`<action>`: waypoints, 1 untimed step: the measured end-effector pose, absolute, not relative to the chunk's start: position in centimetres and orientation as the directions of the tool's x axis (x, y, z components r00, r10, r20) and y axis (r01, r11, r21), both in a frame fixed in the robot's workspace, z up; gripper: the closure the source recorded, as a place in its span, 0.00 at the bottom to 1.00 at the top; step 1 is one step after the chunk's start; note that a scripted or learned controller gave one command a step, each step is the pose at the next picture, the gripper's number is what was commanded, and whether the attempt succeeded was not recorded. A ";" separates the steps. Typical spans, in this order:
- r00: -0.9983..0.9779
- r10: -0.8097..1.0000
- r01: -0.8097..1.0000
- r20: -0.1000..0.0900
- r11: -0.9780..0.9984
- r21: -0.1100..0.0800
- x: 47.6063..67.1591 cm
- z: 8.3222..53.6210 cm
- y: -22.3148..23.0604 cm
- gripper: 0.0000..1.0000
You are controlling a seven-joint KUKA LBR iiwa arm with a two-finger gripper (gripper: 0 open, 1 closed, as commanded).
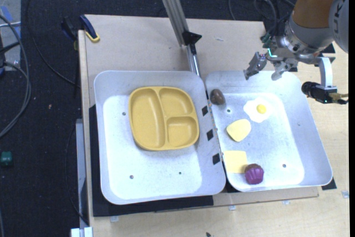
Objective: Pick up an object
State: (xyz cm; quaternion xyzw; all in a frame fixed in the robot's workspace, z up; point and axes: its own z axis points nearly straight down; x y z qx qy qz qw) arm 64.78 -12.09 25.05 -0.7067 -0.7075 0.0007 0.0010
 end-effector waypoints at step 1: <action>-0.002 1.000 1.000 0.000 0.002 0.000 64.8 25.2 -12.1 0.00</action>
